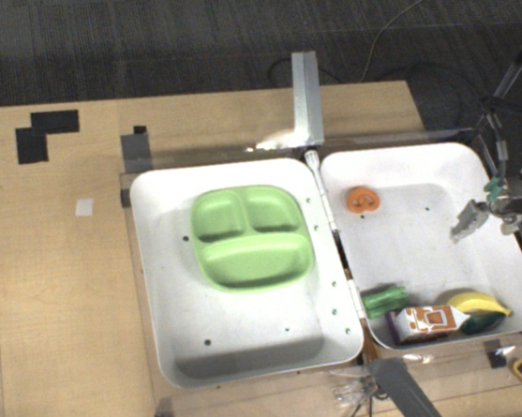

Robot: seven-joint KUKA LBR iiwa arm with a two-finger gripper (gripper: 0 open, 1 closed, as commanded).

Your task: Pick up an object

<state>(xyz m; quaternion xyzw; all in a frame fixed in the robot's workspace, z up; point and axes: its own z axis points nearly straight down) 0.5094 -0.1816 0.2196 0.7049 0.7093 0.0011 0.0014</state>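
The likeliest things to lift are sitting in the right bin (482,166): a small orange disc (363,200) is lying alone near the bin's upper left corner, while a green object (384,300), a brown-and-white carton (428,322) and a banana (477,304) are crowding together along the bin's lower wall. The hand (475,217) is hovering over the right side of this bin, well apart from all of them and gripping nothing; one pale finger is jutting out to the left, but whether the fingers are apart or together I cannot tell from this slant.

I judge the approach is only beginning. The disc is looking like the cleanest target, since nothing is touching it and the fingers could be coming straight down on either side, though it is flat and low, so they would need to be reaching nearly to the bin floor. The cluster is riskier: the carton and banana are touching, and the wall is leaving little room for a finger.

The carton is looking boxy and printed, the banana curved and smooth, with something dark tucked under it. The left bin (174,346) is holding a glossy green divided plate (249,235) with three compartments. Both bins are smooth white with rounded corners, sitting on a pale wooden desk (56,304).
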